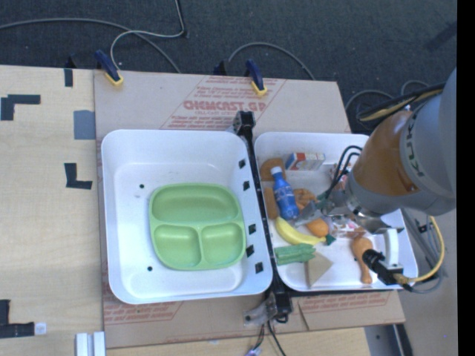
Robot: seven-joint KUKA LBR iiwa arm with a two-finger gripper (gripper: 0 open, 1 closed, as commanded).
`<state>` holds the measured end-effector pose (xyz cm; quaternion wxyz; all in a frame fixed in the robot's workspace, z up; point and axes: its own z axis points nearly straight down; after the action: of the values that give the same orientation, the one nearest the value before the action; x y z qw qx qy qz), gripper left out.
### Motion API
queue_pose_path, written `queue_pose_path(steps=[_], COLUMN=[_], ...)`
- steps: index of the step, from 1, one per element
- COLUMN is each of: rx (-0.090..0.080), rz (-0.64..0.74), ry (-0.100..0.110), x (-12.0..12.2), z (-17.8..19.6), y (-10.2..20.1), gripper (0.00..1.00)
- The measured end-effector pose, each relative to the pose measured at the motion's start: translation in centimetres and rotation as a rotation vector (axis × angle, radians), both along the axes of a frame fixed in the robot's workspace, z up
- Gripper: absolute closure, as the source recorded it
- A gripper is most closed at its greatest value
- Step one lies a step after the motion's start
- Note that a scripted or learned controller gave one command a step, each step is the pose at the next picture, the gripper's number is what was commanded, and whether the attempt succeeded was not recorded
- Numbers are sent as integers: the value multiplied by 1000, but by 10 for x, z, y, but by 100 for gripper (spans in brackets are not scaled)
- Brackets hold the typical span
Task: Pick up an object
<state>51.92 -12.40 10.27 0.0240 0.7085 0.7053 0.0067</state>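
Objects for picking, among them a blue bottle (284, 193), a banana (295, 234) and an orange ball (318, 228), crowd the right bin (324, 139) beneath the gripper (332, 211) (finger state cannot be told), while the left bin (125, 199) holds a green divided plate (197, 225).

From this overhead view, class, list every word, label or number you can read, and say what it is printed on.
"CHEMCAST G P", red and upside-down: on the brown board under the bins; smaller red lines beside it are too blurred to read.
Label on the blue bottle: too small to read.
Small white box: print unreadable.
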Motion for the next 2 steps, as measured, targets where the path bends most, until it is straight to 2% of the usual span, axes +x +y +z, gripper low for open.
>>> queue_pose_path(steps=[1, 2], rx=[-1, -9], rz=[-1, -4], ry=[0, -6], x=[2, 3], z=[0, 11], y=[3, -1], gripper=[0, 100])
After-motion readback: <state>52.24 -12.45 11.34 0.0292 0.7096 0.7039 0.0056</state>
